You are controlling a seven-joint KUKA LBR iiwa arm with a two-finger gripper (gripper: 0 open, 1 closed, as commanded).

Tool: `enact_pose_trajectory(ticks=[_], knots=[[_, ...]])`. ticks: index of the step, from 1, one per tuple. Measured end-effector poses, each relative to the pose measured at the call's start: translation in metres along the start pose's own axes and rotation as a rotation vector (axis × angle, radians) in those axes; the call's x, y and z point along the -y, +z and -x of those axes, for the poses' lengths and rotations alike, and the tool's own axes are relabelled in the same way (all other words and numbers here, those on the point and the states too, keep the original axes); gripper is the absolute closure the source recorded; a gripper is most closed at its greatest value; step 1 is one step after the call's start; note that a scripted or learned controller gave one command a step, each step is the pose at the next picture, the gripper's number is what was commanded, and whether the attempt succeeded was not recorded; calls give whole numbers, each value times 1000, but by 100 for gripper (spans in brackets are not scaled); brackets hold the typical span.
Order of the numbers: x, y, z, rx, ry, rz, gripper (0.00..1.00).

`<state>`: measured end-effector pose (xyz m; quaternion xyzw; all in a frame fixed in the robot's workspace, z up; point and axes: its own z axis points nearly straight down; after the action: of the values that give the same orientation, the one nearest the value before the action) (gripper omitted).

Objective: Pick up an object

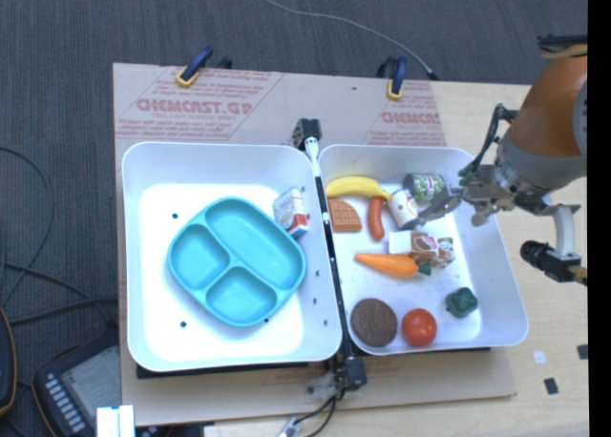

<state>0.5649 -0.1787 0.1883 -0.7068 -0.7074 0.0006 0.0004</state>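
The right bin [503, 278] holds several toy foods: a banana [355, 186], a brown waffle [345, 217], a red sausage [376, 218], a carrot [387, 263], a green-labelled can [425, 183], a small white jar [403, 206], a printed box [431, 248], a brown patty [373, 321], a tomato [418, 327] and a green broccoli piece [461, 301]. My gripper [456, 208] hangs over the upper right part of this bin, just right of the jar and can and above the printed box. I see nothing held in it.
The left bin [134, 235] carries a blue divided plate [237, 260] and a small milk carton [291, 210] near the shared wall. Two clamps [195, 65] [394, 77] pin the cardboard at the back. A black fixture [307, 132] sits between the bins.
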Motion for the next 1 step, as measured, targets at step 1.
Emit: enact_pose_trajectory(ticks=[1], knots=[[4,83,-5,1,0,16,0]])
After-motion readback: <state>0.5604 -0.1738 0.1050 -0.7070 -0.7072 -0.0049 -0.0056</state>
